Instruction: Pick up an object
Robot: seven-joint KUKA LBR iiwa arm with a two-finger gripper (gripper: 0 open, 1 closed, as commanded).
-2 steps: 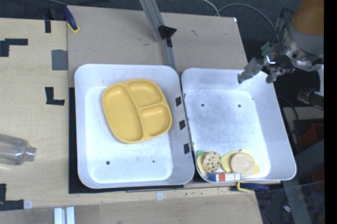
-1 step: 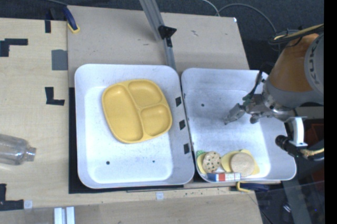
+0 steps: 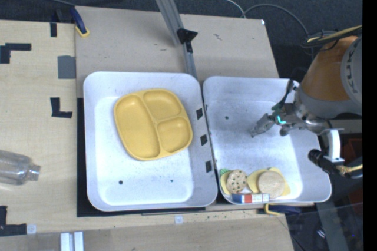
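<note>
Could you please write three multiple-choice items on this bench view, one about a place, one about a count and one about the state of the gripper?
1. Where does the yellow divided plate lie?
A. In the left bin
B. In the right bin
C. On the bare bench

2. How many compartments does that plate have?
A. Two
B. Three
C. Five

3. What is between the fingers of the gripper?
A. A cookie
B. The plate
C. Nothing

Answers:
1 A: the plate rests on the floor of the left bin.
2 B: ridges split it into three sections.
3 C: the gripper hangs over bare floor in the right bin, apart from the chocolate-chip cookie and the other small items at that bin's near edge.
</note>
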